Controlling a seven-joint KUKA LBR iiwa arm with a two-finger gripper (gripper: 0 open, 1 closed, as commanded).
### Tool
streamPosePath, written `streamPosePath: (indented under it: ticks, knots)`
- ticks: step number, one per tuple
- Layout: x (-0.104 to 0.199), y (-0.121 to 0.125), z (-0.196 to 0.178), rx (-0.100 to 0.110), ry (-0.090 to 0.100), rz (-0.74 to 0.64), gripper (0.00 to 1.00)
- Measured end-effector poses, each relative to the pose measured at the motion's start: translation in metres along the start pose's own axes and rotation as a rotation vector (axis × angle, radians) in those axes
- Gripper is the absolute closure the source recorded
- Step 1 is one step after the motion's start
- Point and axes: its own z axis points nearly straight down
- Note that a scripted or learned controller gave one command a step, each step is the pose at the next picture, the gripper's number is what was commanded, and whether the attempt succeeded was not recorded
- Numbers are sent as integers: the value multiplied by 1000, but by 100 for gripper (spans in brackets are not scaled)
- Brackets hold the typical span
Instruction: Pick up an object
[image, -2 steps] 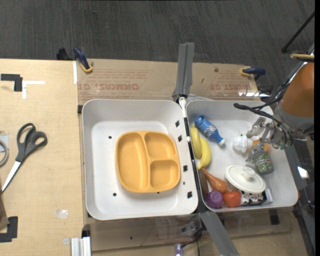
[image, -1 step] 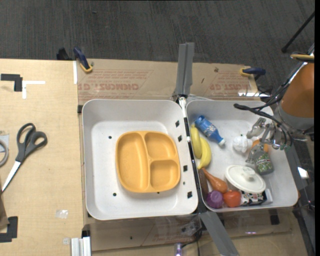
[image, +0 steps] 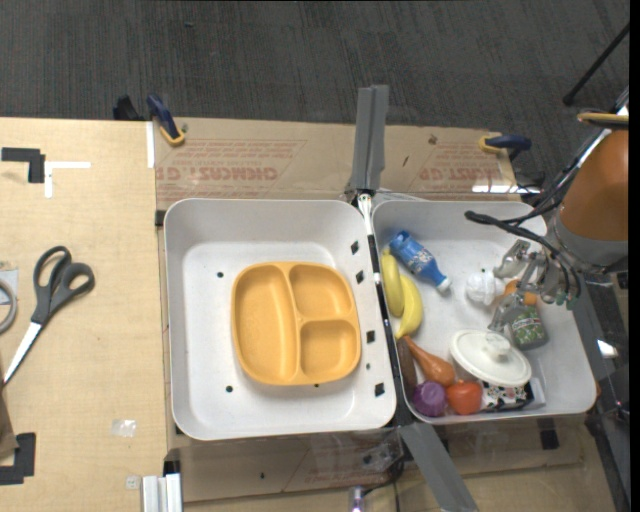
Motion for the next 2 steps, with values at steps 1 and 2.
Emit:
streamPosePath:
  ticks: [1,2]
  knots:
    - [-13,-2,-2,1,-4,-63,0]
    - [2,-2,0,0,0,-1,0]
